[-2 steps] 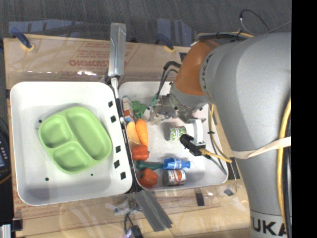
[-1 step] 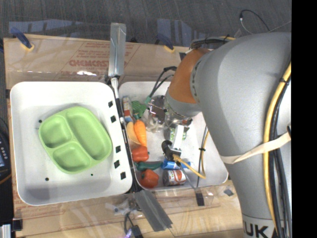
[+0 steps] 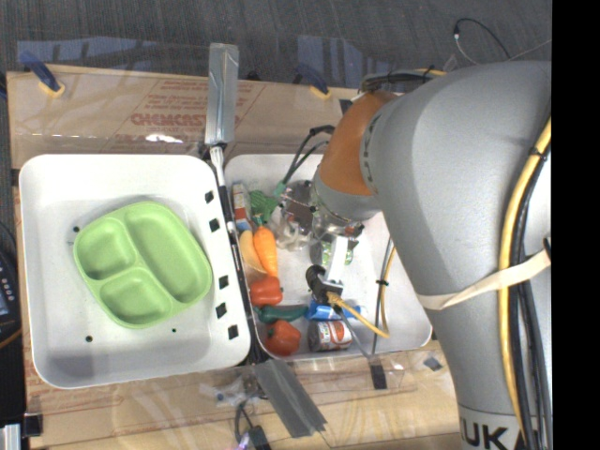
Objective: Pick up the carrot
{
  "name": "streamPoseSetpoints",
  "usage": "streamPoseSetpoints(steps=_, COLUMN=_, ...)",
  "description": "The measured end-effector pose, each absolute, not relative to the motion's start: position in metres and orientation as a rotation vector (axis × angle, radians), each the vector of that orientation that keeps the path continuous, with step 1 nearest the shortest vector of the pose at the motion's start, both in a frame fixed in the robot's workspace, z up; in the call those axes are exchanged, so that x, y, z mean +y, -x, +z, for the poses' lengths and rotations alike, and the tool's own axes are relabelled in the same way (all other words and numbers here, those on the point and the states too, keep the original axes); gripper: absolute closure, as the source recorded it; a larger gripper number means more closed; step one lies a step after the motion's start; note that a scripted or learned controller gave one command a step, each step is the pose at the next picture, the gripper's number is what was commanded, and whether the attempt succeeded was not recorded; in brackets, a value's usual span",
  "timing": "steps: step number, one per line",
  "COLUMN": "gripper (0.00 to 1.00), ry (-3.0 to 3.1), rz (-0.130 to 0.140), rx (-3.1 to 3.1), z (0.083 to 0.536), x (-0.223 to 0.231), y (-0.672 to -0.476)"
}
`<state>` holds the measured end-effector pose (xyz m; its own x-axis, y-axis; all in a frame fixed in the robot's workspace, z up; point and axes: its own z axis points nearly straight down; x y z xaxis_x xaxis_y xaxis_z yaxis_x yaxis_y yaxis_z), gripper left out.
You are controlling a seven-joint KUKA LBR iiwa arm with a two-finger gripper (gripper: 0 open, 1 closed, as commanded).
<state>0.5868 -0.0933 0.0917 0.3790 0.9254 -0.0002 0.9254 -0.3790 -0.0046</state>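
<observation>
The orange carrot (image 3: pixel 266 250) lies in the right bin (image 3: pixel 394 322) near its left wall, pointing toward the front. My gripper (image 3: pixel 302 221) hangs over the bin just right of the carrot and a little behind it, below the orange wrist band. Cables and the wrist body cover the fingertips. Nothing shows as lifted from the bin.
A pale yellow piece (image 3: pixel 247 248) lies against the carrot's left side. In front of it sit a red pepper (image 3: pixel 265 292), a red tomato (image 3: pixel 281 337), a can (image 3: pixel 330 334) and a blue item (image 3: pixel 326 311). The left bin (image 3: pixel 56 345) bears a green divided plate (image 3: pixel 142 263).
</observation>
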Motion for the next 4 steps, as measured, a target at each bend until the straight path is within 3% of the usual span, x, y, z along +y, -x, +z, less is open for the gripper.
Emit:
streamPoseSetpoints(steps=1, gripper=1.00, ry=2.598, rz=0.007, rx=-1.754, z=0.101, x=-0.093, y=-0.586)
streamPoseSetpoints(steps=2, gripper=0.00, ry=2.604, rz=0.014, rx=-1.753, z=0.102, x=-0.097, y=-0.586)
streamPoseSetpoints(steps=3, gripper=0.00, ry=2.604, rz=0.014, rx=-1.753, z=0.102, x=-0.097, y=-0.586)
streamPoseSetpoints(steps=4, gripper=0.00, ry=2.670, rz=0.007, rx=-1.647, z=0.091, x=-0.137, y=-0.532)
